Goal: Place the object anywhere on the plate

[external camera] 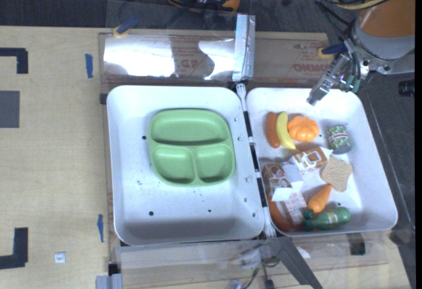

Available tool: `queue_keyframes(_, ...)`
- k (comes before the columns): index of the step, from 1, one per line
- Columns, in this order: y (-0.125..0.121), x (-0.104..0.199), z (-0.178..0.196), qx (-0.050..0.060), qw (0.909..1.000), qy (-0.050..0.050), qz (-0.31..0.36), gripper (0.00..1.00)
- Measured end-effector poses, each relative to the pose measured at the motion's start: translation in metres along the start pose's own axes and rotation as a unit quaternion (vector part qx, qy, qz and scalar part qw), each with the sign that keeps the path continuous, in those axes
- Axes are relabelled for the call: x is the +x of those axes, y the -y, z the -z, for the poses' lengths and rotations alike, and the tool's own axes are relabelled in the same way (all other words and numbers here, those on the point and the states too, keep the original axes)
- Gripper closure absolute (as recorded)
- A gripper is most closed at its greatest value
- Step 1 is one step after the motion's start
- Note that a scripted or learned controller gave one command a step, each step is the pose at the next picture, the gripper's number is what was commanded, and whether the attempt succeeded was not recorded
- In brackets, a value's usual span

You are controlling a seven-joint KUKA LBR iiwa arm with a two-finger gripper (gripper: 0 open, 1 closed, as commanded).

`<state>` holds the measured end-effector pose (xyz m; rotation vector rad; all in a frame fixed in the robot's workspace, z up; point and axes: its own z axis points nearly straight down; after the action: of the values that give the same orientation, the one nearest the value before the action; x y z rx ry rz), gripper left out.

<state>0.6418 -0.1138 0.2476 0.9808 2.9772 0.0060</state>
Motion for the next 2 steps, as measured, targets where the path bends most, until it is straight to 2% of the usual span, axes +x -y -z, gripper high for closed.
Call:
queue_keyframes(1, -0.013, 0.066, -0.062, 0.002, 0.9955, -0.002, 0.095, 1.0)
queue_keyframes(2, -0.048, 0.124, -0.029, 0.001, 0.9705, -0.003, 0.241, 1.0)
